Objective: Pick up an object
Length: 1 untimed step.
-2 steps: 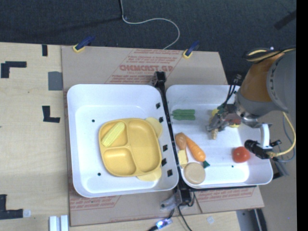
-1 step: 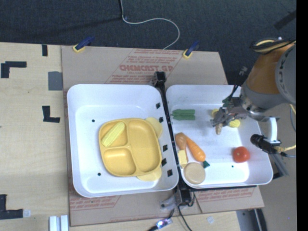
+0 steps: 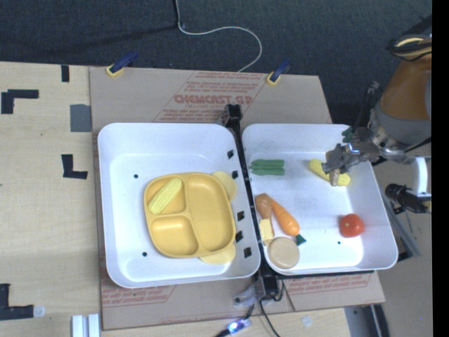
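My gripper point(image 3: 341, 161) hangs low over the far right part of the right bin point(image 3: 316, 137), right at a small yellow piece point(image 3: 324, 168) that lies under and beside it. Whether it grips that piece I cannot tell. Also in this bin are a green pod point(image 3: 267, 166), an orange carrot point(image 3: 284, 217), a brownish sausage-like piece point(image 3: 264, 204), a pale yellow block point(image 3: 266, 229), a beige round disc point(image 3: 284, 253) and a red tomato point(image 3: 351, 225).
The left bin point(image 3: 119, 153) holds a yellow divided plate point(image 3: 196, 216) with a corn cob point(image 3: 165, 194) in its upper left compartment. A black divider clip point(image 3: 232, 113) sits between the bins. The arm's orange band point(image 3: 410, 83) rises at the right.
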{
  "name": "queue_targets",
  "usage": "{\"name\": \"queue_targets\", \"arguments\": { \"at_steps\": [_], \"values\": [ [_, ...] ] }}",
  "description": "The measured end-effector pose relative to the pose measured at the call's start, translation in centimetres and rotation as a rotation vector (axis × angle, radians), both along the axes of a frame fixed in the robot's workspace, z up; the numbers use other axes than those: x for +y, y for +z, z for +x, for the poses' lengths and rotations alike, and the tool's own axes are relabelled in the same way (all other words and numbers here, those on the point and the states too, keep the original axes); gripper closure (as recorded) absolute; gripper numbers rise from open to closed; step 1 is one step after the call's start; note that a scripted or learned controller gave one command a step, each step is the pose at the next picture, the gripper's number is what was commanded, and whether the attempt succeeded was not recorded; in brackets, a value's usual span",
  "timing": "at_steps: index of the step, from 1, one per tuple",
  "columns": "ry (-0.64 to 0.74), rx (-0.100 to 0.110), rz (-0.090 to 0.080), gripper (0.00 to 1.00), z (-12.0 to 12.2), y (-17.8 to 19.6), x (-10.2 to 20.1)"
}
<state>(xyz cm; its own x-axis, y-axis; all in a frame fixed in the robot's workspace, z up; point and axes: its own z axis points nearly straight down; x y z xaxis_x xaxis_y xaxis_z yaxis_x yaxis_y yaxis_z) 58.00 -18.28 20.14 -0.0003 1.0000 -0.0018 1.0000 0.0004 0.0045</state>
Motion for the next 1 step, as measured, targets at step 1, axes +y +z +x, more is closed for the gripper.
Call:
{"name": "queue_targets", "arguments": {
  "at_steps": [1],
  "values": [
    [0.001,0.003,0.001,1.0,0.06,2.44,0.04]
  ]
}}
